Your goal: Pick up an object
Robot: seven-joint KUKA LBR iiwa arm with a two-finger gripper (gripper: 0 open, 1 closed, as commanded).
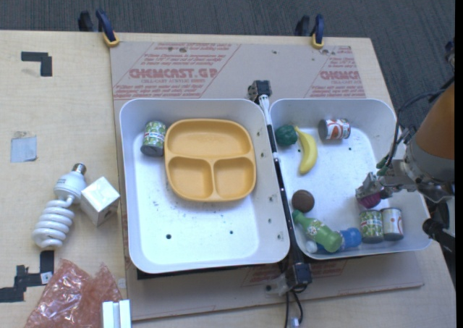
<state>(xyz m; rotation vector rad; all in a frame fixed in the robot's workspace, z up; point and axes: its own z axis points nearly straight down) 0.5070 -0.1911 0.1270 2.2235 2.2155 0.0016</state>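
Pincer [370,192] is seen low in the right bin [340,167], just above two cans [381,224]; its grip cannot be told. Nothing is seen lifted yet; picking remains.

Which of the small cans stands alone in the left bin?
The green-labelled can, beside the yellow tray in the left bin. The other three cans are in the right bin.
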